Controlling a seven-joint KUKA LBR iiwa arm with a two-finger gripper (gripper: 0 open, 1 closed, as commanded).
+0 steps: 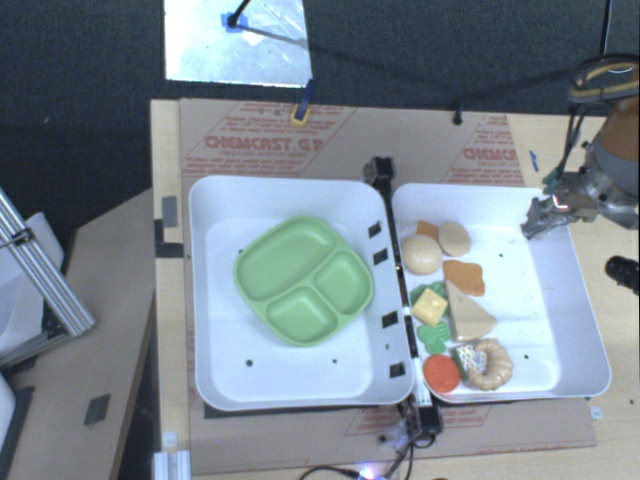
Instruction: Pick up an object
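Nearest, at the front of the right-hand shallow white plastic bin, lie a smooth round red tomato-like toy and a speckled tan ring shaped like a doughnut, touching one another. Just behind them sit a flat green leafy piece, a glossy yellow block like cheese and a pale beige wedge. Farther back come a matt orange slab, a cream rounded bun shape, a smaller tan disc and a little orange chip. All these toy foods are crowded along the bin's left wall, by the row of black clips that joins the two bins.

The left-hand shallow white plastic bin holds one smooth light-green plastic plate with three compartments, lying flat and turned at an angle near the middle.

The metal two-finger gripper hangs over the far right corner of the right bin, well apart from the toy foods, beneath the grey wrist. Nothing shows in its grasp; whether it is spread or closed cannot be told at this size.

Under both bins lies a brown cardboard-coloured sheet with red lettering, a yellow clip at its far edge. Beyond it, on dark carpet-like flooring, rests a shiny crinkled silver square.
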